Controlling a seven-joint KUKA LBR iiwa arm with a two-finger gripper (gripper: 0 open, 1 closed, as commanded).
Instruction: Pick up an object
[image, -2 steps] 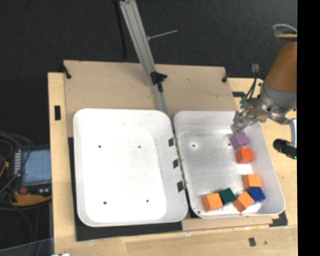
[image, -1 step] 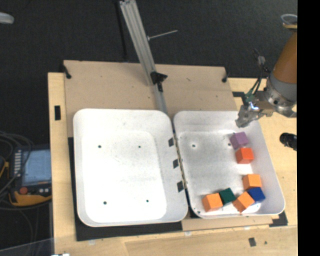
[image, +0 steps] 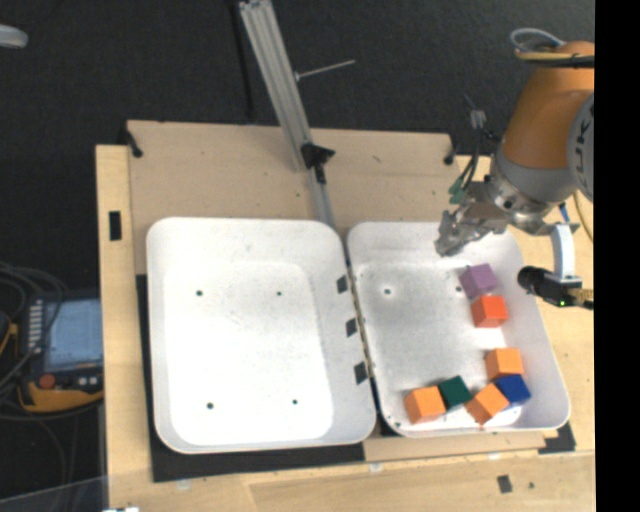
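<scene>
Overhead, the gripper (image: 457, 234) hangs above the far edge of the right bin (image: 400, 330); whether it is open or closed, or has hold of anything, cannot be told from here. Just beside it lies a purple block (image: 478, 279), touching a red-orange block (image: 489, 311), likely the nearest candidates for picking. More blocks, orange, green and blue, crowd the near corner (image: 465, 395), probably harder to grasp. Alongside sits the left bin (image: 250, 330).
</scene>
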